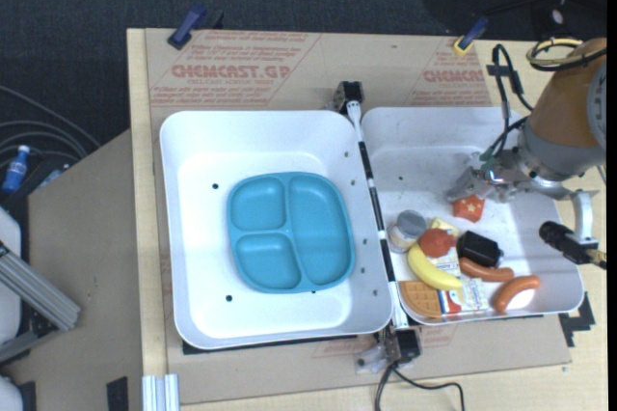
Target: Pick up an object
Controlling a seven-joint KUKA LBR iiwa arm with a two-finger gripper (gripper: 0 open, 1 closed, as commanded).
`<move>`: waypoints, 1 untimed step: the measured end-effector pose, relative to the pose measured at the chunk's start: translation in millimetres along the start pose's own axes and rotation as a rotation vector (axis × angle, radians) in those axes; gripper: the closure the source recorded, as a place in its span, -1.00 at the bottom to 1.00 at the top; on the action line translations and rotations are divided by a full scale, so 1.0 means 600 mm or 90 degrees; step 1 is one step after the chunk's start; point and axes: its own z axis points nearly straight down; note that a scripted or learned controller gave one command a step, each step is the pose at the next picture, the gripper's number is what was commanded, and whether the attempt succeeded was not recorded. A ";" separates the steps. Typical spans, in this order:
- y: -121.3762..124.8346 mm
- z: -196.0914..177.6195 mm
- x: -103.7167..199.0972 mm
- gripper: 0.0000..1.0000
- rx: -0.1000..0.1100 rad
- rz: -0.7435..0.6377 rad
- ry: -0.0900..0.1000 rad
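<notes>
One hand [469,190], touching red piece [469,207]

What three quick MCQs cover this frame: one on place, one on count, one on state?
1. Where is the blue tray?
A. left bin
B. right bin
C. on the bench outside the bins

2. How many compartments does the tray have?
A. two
B. three
C. five

3. How does the banana lie?
A. between the gripper's fingers
B. on the tray
C. loose in the right bin

Answers:
1. A, it sits mid-floor in the left bin.
2. B, two ridges split it into three wells.
3. C, it lies among the toy food in the right bin, apart from the gripper, which is over a small red piece.
</notes>
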 end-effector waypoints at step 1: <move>0.001 -0.017 -0.001 1.00 -0.001 0.000 -0.001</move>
